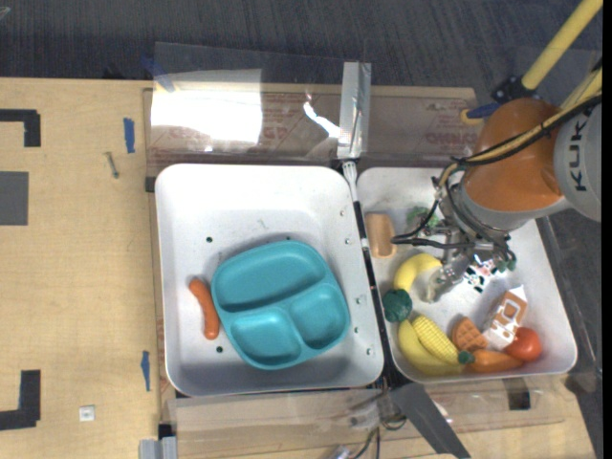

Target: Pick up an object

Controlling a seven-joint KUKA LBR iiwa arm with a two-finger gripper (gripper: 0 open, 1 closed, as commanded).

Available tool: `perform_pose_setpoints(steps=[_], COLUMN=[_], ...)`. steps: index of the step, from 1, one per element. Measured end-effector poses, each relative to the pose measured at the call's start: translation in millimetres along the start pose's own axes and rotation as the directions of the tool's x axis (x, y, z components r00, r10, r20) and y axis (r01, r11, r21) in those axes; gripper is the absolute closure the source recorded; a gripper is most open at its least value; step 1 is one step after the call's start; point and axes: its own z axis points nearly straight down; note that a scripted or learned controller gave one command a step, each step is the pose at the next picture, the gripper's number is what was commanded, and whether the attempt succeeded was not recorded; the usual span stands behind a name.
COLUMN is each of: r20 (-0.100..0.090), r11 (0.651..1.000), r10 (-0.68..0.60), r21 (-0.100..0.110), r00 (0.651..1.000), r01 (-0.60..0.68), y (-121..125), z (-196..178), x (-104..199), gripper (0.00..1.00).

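bench (67, 256): pale wood, left and centre of frame; dark floor along the top. two white bins side by side. left bin (191, 199), mid-frame, has a teal divided plate (279, 302) and an orange sausage-shaped toy (205, 307) just beside the plate's left edge. right bin (555, 285), lower right, crowded: wooden cylinder (380, 234), lemon (413, 271), corn cob (432, 337), carrot (492, 359), tomato (525, 343). my gripper (449, 277) hangs over the right bin, just right of the lemon. whether my jaws are parted or closed, i cannot tell; nothing visibly between them.
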Motion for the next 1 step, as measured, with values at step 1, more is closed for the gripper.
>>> perform_pose_setpoints(steps=[1], r20=[0.001], r11=[0.998], r10=[0.07], r21=[0.001], r00=[0.998], r01=[-0.07], y=[7.5], z=[-0.4], x=[3.5], gripper=[0.0])
